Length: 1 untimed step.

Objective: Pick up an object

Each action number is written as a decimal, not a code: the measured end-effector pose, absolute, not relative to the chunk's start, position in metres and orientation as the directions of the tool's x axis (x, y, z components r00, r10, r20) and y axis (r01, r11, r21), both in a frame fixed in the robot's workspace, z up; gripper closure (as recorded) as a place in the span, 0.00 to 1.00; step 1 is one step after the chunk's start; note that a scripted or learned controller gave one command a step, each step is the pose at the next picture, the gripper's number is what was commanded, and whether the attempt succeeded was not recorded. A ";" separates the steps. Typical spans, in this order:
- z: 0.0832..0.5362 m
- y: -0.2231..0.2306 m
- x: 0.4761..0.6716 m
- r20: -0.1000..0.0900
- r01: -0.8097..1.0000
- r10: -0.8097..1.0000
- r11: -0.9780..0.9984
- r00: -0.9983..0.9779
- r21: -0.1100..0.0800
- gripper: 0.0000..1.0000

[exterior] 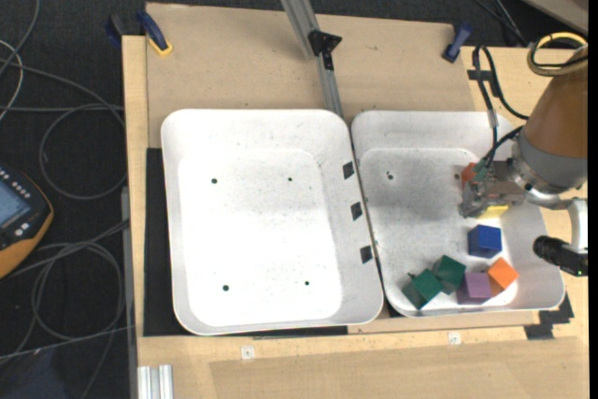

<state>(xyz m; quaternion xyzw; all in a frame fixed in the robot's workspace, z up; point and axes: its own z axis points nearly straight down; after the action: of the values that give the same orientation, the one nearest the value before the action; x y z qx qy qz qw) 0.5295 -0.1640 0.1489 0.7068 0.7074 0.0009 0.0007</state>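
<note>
The arm reaches in from the right, and its gripper [483, 198] hangs low over the right bin [411, 145], near that bin's right wall. Just below it lies a blue block [485, 240]. An orange block [503, 273], a purple block [476, 286] and two green blocks [435, 280] cluster at the bin's front. The left bin [187, 131] sits beside it.
</note>
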 end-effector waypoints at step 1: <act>0.196 -0.172 0.534 -0.002 1.000 1.000 0.001 -0.001 0.007 1.00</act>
<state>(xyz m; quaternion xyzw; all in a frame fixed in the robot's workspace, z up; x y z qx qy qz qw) 0.5343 -0.1721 0.1965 0.7069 0.7073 0.0016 0.0033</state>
